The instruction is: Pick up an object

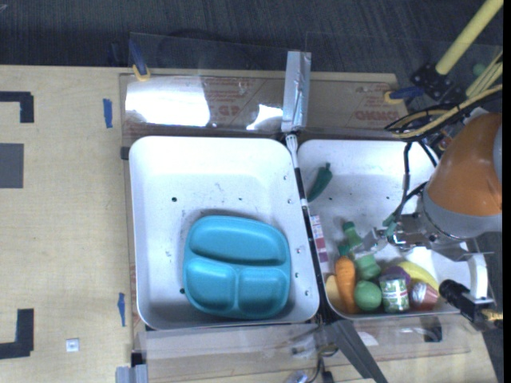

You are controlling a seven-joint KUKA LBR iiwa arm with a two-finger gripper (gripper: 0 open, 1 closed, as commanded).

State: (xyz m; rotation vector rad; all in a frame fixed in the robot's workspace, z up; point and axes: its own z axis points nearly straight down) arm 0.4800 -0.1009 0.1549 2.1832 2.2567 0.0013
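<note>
The right bin (359, 162) holds a cluster of small items along its front edge. Among them are an orange carrot (345, 283), a green ball (368, 295), a small can (394, 290), a yellow banana (421, 274) and a green bottle (352, 234). A dark green pepper (320, 182) lies apart, near the bin's left wall. My gripper (388, 236) hangs low over the cluster, just right of the green bottle and above the can. The grey arm with its orange band (473, 174) comes in from the right and hides part of the bin.
The left bin (160, 174) holds a blue divided plate (237, 267) in its front half. A metal divider (296, 94) stands behind the gap between the bins. Cables and a yellow rod (471, 30) are at the top right.
</note>
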